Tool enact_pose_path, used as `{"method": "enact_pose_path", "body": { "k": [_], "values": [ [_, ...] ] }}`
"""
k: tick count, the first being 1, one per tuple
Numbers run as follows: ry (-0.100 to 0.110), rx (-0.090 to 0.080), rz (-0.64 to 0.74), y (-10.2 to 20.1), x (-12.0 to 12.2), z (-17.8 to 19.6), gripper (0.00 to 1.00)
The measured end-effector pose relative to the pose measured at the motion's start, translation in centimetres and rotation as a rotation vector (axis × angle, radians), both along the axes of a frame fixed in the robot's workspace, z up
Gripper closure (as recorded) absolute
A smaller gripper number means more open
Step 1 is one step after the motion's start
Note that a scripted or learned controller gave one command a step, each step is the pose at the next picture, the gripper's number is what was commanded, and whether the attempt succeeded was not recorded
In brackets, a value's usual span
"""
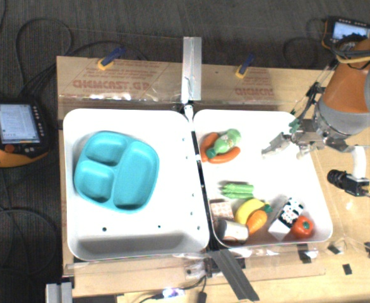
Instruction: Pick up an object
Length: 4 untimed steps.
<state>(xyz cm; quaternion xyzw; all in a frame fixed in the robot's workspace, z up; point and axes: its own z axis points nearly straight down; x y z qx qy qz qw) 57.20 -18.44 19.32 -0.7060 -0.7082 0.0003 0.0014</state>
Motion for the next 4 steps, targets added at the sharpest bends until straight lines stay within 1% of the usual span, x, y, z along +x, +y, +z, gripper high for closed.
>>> {"method": "enact_pose_path", "body": {
  "k": [1, 2, 3, 4],
  "values": [
    [0.001, 0.001, -0.14, -2.7, -2.6, -4.1, 0.0],
    [-0.012, -0.005, -0.181, 1.5, -7.0, -10.3, 0.0],
    [-0.02, -0.013, 0.064, 6.3, -8.4, -10.2, 0.0],
    [-0.019, -0.009, 0.066, 6.6, -8.4, -9.4, 1.0]
  ]
}}
